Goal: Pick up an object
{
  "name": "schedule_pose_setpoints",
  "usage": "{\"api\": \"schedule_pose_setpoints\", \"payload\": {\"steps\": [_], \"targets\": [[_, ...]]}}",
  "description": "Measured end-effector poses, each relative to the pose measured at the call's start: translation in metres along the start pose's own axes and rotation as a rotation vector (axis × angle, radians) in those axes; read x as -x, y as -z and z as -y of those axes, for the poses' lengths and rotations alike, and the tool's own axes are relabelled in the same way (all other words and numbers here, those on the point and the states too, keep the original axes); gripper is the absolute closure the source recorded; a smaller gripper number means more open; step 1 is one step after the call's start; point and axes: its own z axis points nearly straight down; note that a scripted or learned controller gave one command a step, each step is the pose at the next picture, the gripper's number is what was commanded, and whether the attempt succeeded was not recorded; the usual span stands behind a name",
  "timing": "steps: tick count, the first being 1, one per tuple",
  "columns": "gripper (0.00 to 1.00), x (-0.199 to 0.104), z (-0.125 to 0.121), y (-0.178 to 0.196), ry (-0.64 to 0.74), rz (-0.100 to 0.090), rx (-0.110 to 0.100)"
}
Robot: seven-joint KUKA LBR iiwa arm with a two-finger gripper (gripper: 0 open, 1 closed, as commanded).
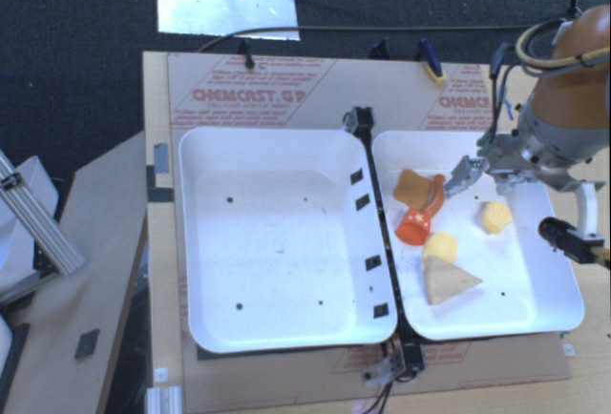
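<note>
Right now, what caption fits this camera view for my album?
Robot claw hovers over toy foods in the right bin.

In the right bin [544,307], the claw [462,175] hangs near its far edge, just beside an orange piece [420,207] and yellow chunks [495,217].

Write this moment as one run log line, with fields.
pincer: above right bin, nothing held | nearest: orange plastic piece | left bin: untouched

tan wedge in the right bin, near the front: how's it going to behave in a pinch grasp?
The tan wedge looks rigid with flat faces, so it probably won't roll. Its sloped sides taper, so fingers may slip off toward the thin end. It touches the round yellow piece, so a push would likely shove that too.
</note>
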Motion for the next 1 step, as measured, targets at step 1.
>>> {"api": "schedule_pose_setpoints", "payload": {"steps": [1], "targets": [[0.00,-0.0168,0.0718,-0.1467,-0.004,-0.002,-0.008]]}}
